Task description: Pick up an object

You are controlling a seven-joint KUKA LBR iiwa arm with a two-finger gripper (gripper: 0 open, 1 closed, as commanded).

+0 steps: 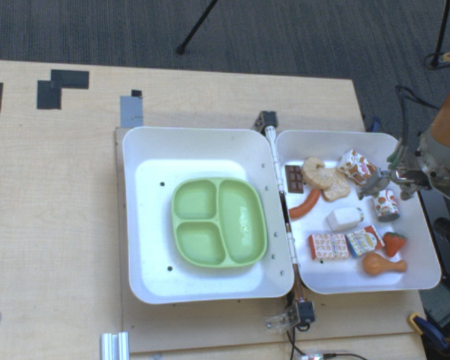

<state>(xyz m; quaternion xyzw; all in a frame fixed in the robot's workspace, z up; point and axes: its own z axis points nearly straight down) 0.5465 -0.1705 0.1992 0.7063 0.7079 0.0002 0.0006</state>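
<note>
The right bin (427,276) holds several toy foods. Among them are a brown chocolate bar (294,177), tan bread pieces (322,178), a red sausage (304,203) and a white block (345,217). A red-and-white packet (355,166) lies near the back, and a small printed can (388,205) sits near the right wall. Toward the front lie a red-patterned carton (328,246), a blue-yellow carton (360,241), a red fruit (394,243) and an orange drumstick (381,263). My gripper (386,184) hangs over the bin's right side, just above the can and beside the packet.
The left bin (146,201) carries a green three-section plate (218,222). A metal divider (280,193) joins the two bins. The grey arm with its orange band (446,137) comes in over the right bin's right wall. Dark floor lies beyond the bench.
</note>
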